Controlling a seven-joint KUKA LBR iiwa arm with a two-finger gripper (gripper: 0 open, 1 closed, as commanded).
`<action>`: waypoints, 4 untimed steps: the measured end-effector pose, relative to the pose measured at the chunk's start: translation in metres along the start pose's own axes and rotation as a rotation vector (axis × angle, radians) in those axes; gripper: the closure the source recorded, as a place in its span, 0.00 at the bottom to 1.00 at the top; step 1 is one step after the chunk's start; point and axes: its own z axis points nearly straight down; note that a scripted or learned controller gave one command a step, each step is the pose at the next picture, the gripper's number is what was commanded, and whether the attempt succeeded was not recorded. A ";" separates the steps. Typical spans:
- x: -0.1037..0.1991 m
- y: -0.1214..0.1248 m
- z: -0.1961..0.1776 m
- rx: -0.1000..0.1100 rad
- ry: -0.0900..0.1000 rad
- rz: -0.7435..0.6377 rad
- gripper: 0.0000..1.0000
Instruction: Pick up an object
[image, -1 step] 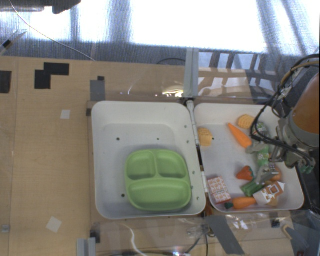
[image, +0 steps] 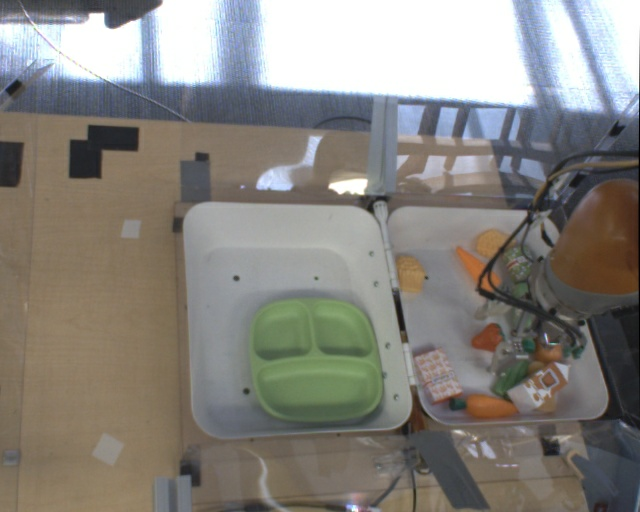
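Observation:
My gripper (image: 520, 345) hangs low in the right bin (image: 440, 225), under the orange-banded wrist (image: 598, 240). It sits among a cluster of toys: a red piece (image: 487, 337) just to its left, a green piece (image: 508, 378) below it, a small orange piece (image: 548, 352) to its right, and a white-and-orange carton (image: 540, 388) near the front. Whether anything is held is hidden by the wrist and cables.
The right bin also holds an orange carrot (image: 470, 263), a round cracker (image: 490, 242), a yellow snack (image: 409, 272), a pink box (image: 437, 373) and a second carrot (image: 488, 406). A green divided plate (image: 315, 358) lies in the left bin (image: 215, 300).

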 end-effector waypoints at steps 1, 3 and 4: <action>-0.071 0.013 0.010 -0.002 0.000 0.031 0.00; -0.119 0.073 -0.112 -0.004 -0.009 0.026 1.00; -0.025 0.073 -0.075 -0.003 0.009 -0.036 1.00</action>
